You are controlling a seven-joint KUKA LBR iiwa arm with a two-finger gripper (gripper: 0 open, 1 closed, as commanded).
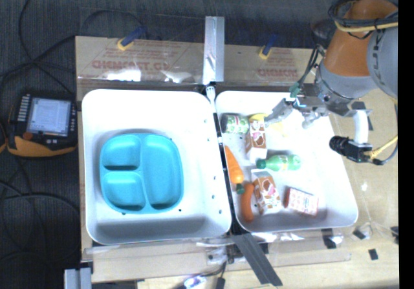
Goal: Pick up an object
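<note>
**Hovering over the right bin, nothing yet picked**

Approaching stage, by the look of it: pincer (294, 108) poised above the right bin (336, 181), up toward its far rim. Fingers spread apart, nothing between them. Nearest candidate a small carton (257, 136), just left of the pincer; green bottle (279, 163) and carrot (233, 164) lower in that bin. Next: descend squarely onto one item, then close. Bench crowded with cardboard backing (142, 61) beyond the bin; blue tray (141, 171) in the bin to its left.

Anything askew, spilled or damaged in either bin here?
Nothing spilled or visibly damaged. The right bin holds a loose jumble: green bottle on its side, carrot along the divider, cartons at odd angles. The blue tray sits slightly rotated in the left bin.
</note>
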